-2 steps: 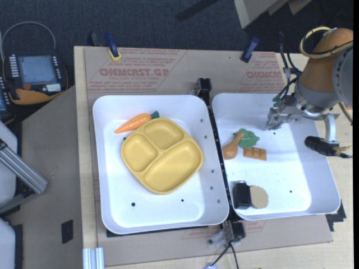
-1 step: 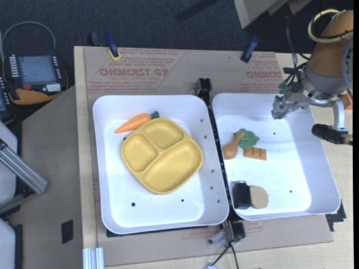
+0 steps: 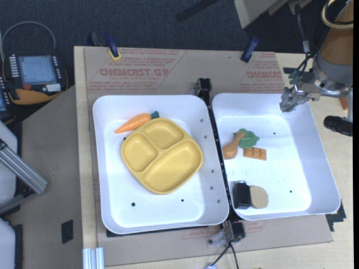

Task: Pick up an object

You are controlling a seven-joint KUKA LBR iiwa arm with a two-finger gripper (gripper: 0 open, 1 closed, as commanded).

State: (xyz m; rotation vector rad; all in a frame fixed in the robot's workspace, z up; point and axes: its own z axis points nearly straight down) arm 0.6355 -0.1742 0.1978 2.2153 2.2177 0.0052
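Pincer point(image 3: 289, 101), grip state unclear, hovers over right bin's point(image 3: 314, 150) far corner, well apart from drumstick point(image 3: 232, 144).

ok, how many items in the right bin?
5, all in the right bin: a drumstick, green leaf and orange block mid-left, black block and tan disc at the front. Smaller ones may be hidden.

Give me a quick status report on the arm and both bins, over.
Tool over right bin's far rim, nothing seen between its fingers. Chicken leg, black block unpicked there. Yellow plate, carrot in left bin.
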